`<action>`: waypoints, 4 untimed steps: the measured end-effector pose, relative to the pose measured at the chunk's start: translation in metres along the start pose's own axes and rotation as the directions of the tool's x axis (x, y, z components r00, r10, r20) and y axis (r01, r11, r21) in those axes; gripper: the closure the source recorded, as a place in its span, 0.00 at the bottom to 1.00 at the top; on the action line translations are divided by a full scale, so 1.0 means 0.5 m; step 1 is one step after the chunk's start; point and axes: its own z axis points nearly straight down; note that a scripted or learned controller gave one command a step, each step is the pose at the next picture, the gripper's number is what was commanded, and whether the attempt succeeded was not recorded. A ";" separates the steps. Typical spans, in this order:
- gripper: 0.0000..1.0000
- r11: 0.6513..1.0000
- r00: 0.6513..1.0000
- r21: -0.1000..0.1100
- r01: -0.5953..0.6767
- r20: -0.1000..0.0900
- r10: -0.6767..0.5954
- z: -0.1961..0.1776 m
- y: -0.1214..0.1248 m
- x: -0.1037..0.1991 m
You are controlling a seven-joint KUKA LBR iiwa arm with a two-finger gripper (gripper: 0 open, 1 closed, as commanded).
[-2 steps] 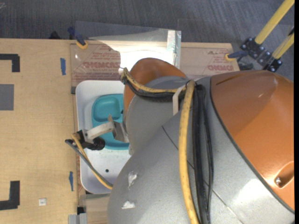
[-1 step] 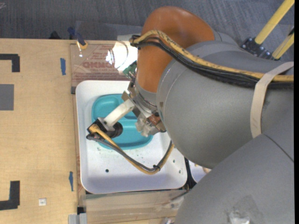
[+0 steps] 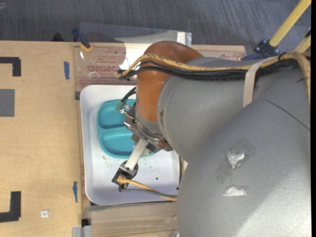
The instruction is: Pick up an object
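Poised right over the teal object [image 3: 112, 132] in the white bin [image 3: 94, 181], the pincer [image 3: 139, 133], whose state one cannot tell, may slip off its smooth rounded shell.

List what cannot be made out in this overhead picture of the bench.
Turquoise rounded plastic object: right part covered by the grey arm in the camera view; whole shape unclear.
Shallow white bin: right side hidden under the same arm.
Dark specks on the bin floor: too small to identify.

Tan board [image 3: 39, 147] bears black marks [image 3: 16, 68] and blue tape [image 3: 66, 70].
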 end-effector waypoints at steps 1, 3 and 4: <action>1.00 0.853 0.853 0.001 -0.522 -0.004 0.522 0.082 0.008 -0.009; 1.00 0.906 0.906 0.000 -0.423 -0.010 0.422 -0.113 0.032 0.025; 1.00 0.999 0.999 0.001 0.038 0.001 -0.038 0.113 0.000 0.000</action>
